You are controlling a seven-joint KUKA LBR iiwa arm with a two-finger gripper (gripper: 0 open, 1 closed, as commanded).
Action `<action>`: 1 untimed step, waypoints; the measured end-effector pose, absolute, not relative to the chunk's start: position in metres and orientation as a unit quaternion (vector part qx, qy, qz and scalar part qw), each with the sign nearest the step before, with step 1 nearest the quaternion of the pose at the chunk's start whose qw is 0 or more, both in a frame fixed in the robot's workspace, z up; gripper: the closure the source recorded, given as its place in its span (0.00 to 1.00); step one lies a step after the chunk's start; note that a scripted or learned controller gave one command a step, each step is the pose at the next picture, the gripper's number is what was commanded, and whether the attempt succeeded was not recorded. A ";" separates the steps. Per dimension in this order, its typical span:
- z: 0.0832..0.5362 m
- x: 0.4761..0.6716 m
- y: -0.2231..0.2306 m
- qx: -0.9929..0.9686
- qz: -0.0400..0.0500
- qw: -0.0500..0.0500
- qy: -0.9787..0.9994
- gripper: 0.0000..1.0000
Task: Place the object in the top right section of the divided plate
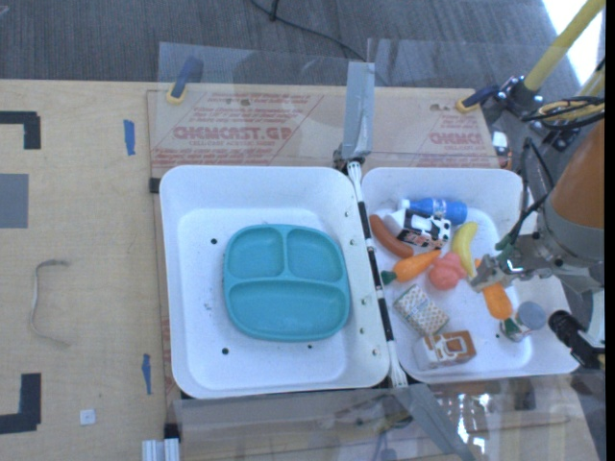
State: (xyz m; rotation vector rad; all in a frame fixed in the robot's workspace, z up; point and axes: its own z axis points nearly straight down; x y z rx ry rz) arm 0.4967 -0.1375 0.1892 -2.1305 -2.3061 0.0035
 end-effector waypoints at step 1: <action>0.181 0.514 -0.046 -0.629 0.002 0.002 -0.777 1.00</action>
